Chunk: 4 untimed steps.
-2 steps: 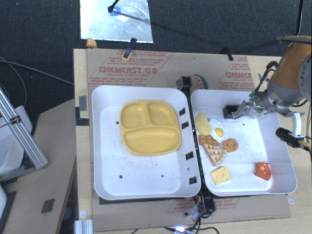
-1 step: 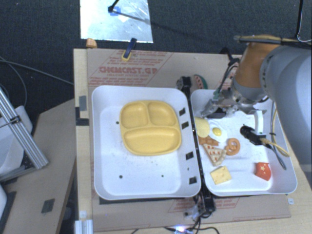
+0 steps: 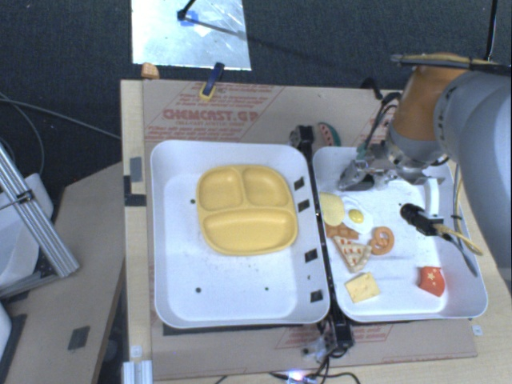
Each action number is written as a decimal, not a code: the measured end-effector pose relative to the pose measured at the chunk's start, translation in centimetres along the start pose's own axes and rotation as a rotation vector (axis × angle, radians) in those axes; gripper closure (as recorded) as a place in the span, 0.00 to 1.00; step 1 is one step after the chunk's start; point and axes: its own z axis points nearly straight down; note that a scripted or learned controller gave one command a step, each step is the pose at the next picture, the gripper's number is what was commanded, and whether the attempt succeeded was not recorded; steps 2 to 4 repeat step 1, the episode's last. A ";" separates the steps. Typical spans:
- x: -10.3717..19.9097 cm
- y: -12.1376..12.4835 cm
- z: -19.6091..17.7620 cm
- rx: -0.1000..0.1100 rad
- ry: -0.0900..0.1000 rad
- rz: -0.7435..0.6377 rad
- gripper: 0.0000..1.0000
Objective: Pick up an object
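The gripper is seen low near the right bin's back-left corner; its opening cannot be told. The spoon, lying diagonally, handle toward the right wall, has bare floor around it.

Bench with two white bins side by side.

Topped with a brown cardboard sheet printed in red, reaching under both bins. Carried the left bin and the right bin touching along their inner walls, joined by black clips. Bore a blue and yellow clamp at the far edge of the cardboard, beside a small tan block near the corner. Held a tangle of wires at the near edge, below the seam between the bins.
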 end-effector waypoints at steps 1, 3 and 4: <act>9.5 -2.5 -9.5 -0.002 0.003 -0.007 1.00; 9.5 -2.5 -9.5 -0.002 0.003 -0.007 1.00; 9.5 -2.5 -9.5 -0.002 0.003 -0.007 1.00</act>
